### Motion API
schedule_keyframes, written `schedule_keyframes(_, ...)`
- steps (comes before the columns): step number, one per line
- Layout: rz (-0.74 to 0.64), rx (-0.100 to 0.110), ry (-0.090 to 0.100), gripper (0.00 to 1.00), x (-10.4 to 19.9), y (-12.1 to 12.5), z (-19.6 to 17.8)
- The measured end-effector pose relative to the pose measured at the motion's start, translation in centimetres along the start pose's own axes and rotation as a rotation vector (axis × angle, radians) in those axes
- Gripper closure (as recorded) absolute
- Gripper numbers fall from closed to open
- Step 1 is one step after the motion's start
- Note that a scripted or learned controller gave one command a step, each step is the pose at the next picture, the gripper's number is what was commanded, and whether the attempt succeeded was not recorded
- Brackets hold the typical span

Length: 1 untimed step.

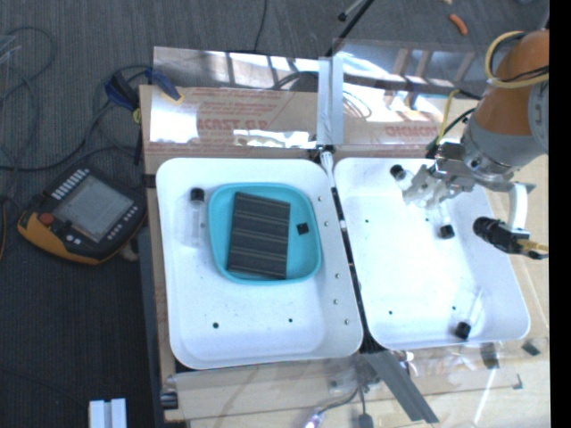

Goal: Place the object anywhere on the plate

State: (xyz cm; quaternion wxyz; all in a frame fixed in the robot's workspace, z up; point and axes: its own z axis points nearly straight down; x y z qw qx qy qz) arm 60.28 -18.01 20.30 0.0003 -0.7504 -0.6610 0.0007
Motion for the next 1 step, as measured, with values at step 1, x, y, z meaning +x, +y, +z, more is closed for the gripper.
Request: schedule_keyframes(1, 0.0, 0.0, 0.0, 0.0, 0.0, 0.01, -0.02)
